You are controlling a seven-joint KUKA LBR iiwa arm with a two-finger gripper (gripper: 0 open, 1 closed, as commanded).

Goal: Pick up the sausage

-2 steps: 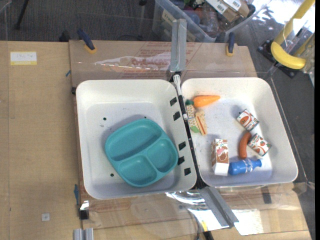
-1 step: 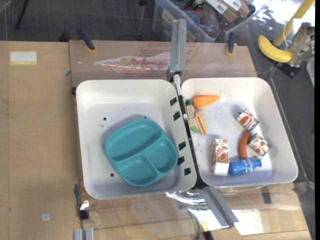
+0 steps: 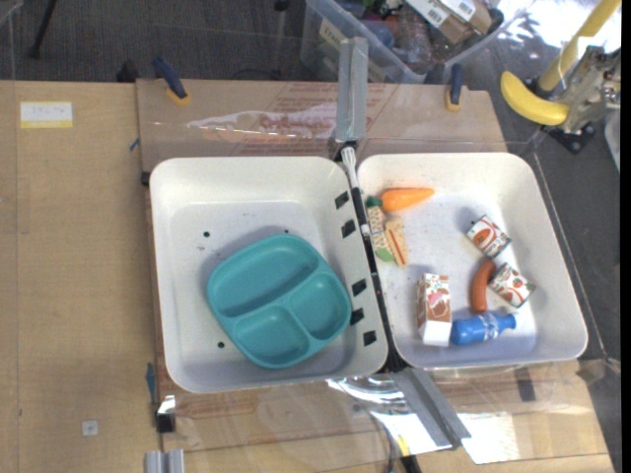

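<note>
The sausage lies in the right bin, in its right half, standing nearly upright in the view with a slight bend. It is reddish-brown. Just above it is a small red and white can, and just to its right, touching or almost touching, is a second red and white can. Below the sausage a blue bottle with a white cap lies on its side, its top end near the lower end of the sausage. Left of the bottle stands a small red and white carton. Farther up in the same bin, near the divider, there are an orange carrot and a toy sandwich; both are well apart from the sausage.

The left bin holds a teal plate with three compartments, which lies slightly tilted.

The two bins sit side by side on the table. At the top right corner of the view, away from the bins, a part of the machine appears beside a yellow banana shape; I cannot tell if this is the gripper, and its state I cannot tell.
</note>
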